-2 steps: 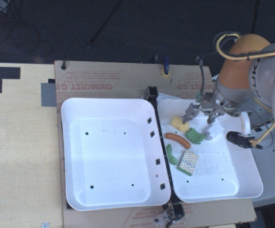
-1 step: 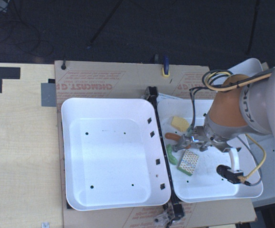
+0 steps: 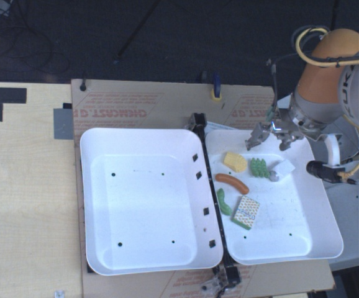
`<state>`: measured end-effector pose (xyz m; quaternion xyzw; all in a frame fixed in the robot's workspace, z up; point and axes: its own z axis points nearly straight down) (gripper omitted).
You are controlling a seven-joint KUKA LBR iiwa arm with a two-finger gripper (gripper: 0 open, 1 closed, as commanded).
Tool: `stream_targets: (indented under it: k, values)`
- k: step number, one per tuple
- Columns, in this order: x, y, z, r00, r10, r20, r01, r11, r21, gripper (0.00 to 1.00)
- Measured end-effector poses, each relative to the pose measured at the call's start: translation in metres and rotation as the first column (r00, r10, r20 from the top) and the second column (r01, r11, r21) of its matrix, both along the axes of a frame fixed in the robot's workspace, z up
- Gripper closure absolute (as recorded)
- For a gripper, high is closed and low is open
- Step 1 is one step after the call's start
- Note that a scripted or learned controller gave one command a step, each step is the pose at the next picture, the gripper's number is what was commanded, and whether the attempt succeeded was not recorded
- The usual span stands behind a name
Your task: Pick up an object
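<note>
Nearest my camera I see the patterned rectangular sponge with a green edge (image 3: pixel 247 212), lying in the right white bin (image 3: pixel 316 228), well below the two-finger gripper (image 3: pixel 271 137). The gripper's fingers are spread and hold nothing. Just below it lie a yellow block (image 3: pixel 234 162), a green knobbly toy (image 3: pixel 258 167), an orange sausage-shaped piece (image 3: pixel 231 182) and a green pod (image 3: pixel 223 202). I cannot read the mirrored red print on the cardboard sheet (image 3: pixel 136 107).

bins (image 3: pixel 143 262): 2 | yellow block (image 3: pixel 234 161): 1 | sausage (image 3: pixel 231 182): 1 | green items (image 3: pixel 259 167): 2 | patterned sponge (image 3: pixel 247 212): 1
</note>
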<state>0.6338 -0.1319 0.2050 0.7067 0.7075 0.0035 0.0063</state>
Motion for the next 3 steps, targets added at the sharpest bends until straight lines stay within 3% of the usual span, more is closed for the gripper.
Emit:
stream_targets:
  k: [1, 2, 3]
  values:
    - [-0.058, -0.039, -0.07, 1.0, -0.004, -0.023, 0.004, 1.0, 0.005, 0.0]
    - [-0.004, 0.006, -0.094, 1.0, 0.002, -0.013, -0.002, 1.0, 0.004, 0.0]
    - [0.012, -0.086, -0.008, 1.0, -0.004, -0.007, 0.004, 1.0, -0.002, 0.0]
